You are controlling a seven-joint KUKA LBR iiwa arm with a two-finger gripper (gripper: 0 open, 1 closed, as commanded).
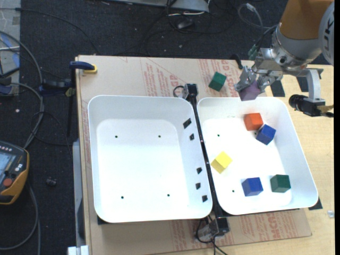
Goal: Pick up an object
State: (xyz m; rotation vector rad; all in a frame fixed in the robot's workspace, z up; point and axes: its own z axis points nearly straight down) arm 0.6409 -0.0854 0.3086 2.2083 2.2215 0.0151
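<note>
- While the gripper (252,84) hangs over the right bin's (303,158) far rim, a purple block (250,92) sits clamped between its fingers.
- Block looks small, rigid, probably light; flat opposite faces suit the pinch.
- Orange cube (253,121) and blue cube (265,134) lie just below, touching.

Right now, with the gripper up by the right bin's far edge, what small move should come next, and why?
Probably a short lift straight up. The gripper appears to have a purple block between its fingers above the right bin's far rim, so raising it would show whether the grasp holds.
</note>
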